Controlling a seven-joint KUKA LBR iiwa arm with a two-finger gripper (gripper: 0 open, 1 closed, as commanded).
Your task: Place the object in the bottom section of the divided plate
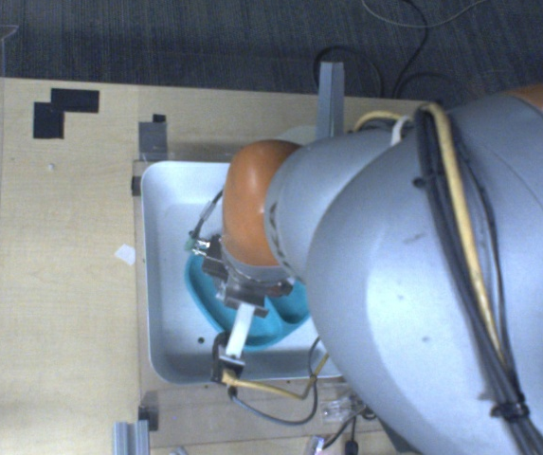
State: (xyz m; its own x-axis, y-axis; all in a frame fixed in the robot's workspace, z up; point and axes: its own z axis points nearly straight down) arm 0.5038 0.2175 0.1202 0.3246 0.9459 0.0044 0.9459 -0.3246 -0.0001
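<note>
Obliquely viewed from above, the white bin [169,254] serves as the reference for every position given below. The grey arm [423,282] reaches over the bin's right side and covers most of that half. Its orange band [250,207] stands above the bin's middle, and the gripper [248,290] hangs just below the band, directed down into the bin. Gripper state: cannot be told, since the wrist hides its lower end.

The divided plate [198,287], teal, lies flat on the bin's floor in the near-right part of the bin, directly under the gripper. Its left edge and a near portion are exposed; its partitions cannot be made out. Object to be placed: cannot be identified, because the wrist covers the plate's middle.

The wooden bench [53,301] surrounds the bin. A small white scrap [124,252] lies on it just left of the bin; black tape marks [63,109] sit well to the bin's far left. A grey post [331,98] rises behind the bin's far edge. Beyond it, a thin cable [423,12] loops over dark carpet [176,17].
</note>
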